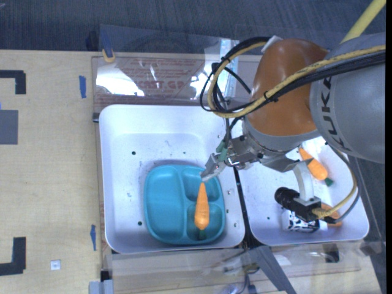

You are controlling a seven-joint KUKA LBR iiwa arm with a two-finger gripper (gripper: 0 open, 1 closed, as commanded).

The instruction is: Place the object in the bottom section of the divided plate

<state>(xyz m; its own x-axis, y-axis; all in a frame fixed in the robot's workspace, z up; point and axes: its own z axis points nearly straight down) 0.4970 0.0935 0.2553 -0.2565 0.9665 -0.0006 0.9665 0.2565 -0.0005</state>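
Jaws (211,167) are seen at the end of the grey arm (349,103), poised over the far right corner of the divided plate (165,210); whether they are released or clenched cannot be told, and nothing is seen between them. A teal divided plate is set in the left white bin (122,139), toward its near side. An orange carrot (201,208) is laid lengthwise in the plate's right-hand compartment (its tapered end pointed toward the jaws, its stem end toward the near rim), just near of the jaws. In the right bin (358,228), a second carrot-like piece (315,167) with a green end is seen at the far right, and a black-and-white object (300,216) is found on the near side, well apart from the plate. Both bins are carried side by side on the desk (43,164).
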